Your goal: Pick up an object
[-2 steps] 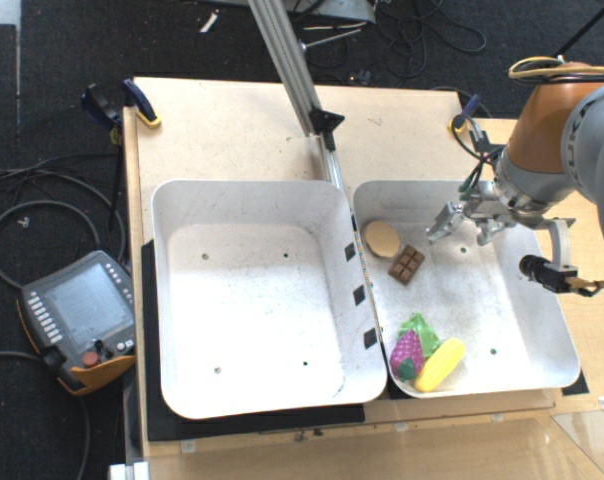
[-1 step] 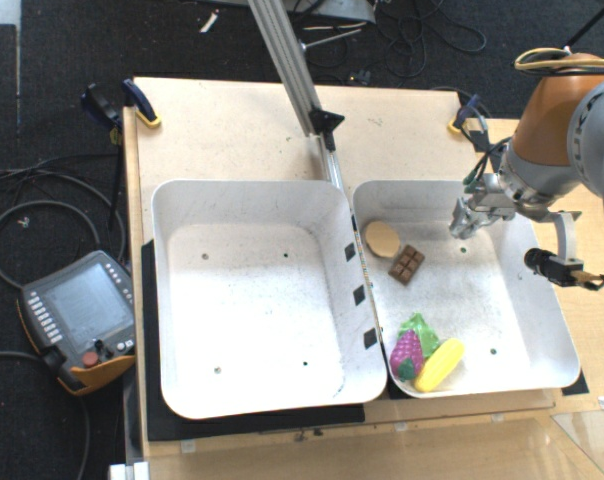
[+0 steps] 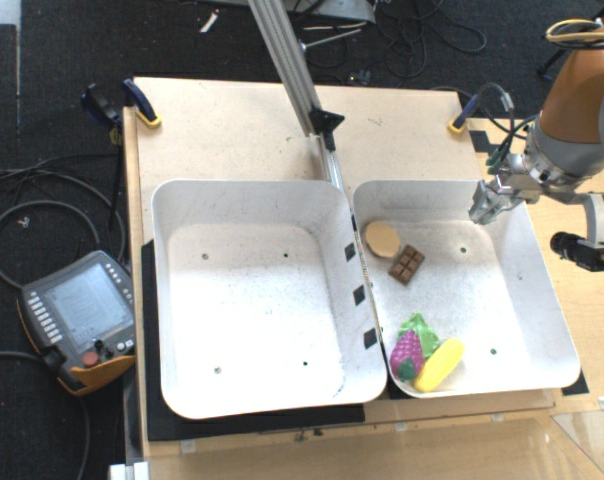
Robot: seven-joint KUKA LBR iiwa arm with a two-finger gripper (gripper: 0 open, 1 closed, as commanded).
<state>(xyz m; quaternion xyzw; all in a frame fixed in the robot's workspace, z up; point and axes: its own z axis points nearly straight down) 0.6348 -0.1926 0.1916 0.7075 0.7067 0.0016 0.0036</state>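
Note:
Inside the right bin (image 3: 542, 298) lie a round tan cookie-like disc (image 3: 382, 238), a brown chocolate bar piece (image 3: 407, 264), a purple grape bunch with green leaves (image 3: 410, 346) and a yellow corn-like piece (image 3: 439, 366). My gripper (image 3: 485, 208) hangs over the bin's far right corner, well to the right of the disc and chocolate. Nothing shows between its fingers.
The left bin (image 3: 182, 268) sits beside the right one, with a row of black clips (image 3: 360, 268) on the shared wall. A metal pole (image 3: 287, 53) slants up from the bench's back. Clamps (image 3: 142, 103) mark the bench corners. A teach pendant (image 3: 77, 318) lies on the floor at left.

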